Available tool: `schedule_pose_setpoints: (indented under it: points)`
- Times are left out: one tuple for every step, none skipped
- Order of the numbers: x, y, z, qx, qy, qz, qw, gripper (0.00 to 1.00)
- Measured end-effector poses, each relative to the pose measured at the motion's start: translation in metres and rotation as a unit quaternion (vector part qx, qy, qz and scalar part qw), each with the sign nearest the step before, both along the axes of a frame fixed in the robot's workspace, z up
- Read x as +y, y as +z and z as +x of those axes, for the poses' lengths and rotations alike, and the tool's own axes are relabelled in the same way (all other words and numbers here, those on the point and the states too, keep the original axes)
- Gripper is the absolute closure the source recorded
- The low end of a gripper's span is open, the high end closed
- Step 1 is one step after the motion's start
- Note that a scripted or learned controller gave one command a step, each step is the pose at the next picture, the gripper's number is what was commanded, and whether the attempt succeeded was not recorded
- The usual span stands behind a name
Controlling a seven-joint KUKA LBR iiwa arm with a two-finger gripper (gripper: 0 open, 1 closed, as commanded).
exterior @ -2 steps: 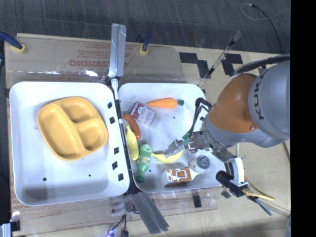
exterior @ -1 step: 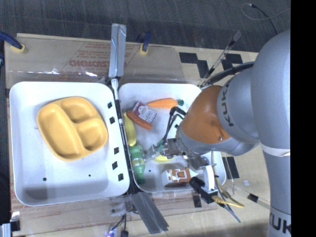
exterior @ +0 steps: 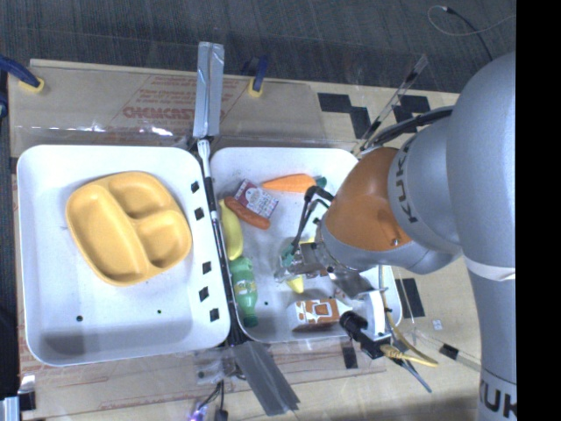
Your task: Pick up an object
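Note:
My gripper (exterior: 296, 268) is down in the right bin (exterior: 337, 160), near its middle, under the orange wrist band. A small yellow and green thing (exterior: 294, 282) lies right under it, partly hidden by the gripper. Around it lie an orange carrot (exterior: 289, 182), a red and white packet (exterior: 259, 200), a red sausage (exterior: 247, 213), a yellow banana (exterior: 232, 231), a green bottle (exterior: 244, 293) and a brown box (exterior: 316, 312). Whether anything is gripped is hidden.
In the left bin (exterior: 53, 323) lies a yellow divided plate (exterior: 130, 226). A wall with black clips (exterior: 209, 261) separates the two bins. The arm's bulk covers the right bin's right side.

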State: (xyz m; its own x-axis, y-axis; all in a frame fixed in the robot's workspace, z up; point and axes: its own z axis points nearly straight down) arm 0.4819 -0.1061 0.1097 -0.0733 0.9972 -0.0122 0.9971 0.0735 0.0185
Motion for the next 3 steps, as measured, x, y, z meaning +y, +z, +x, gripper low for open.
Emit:
schedule_pose_setpoints:
  points:
    - [-0.005,0.117,0.037,0.011,-0.012,0.0057,0.9999,1.0]
    - [-0.005,0.117,0.037,0.011,-0.012,0.0059,0.9999,0.0]
    - [-0.057,-0.009,0.052,0.013,0.054,0.0057,0.9985,0.0]
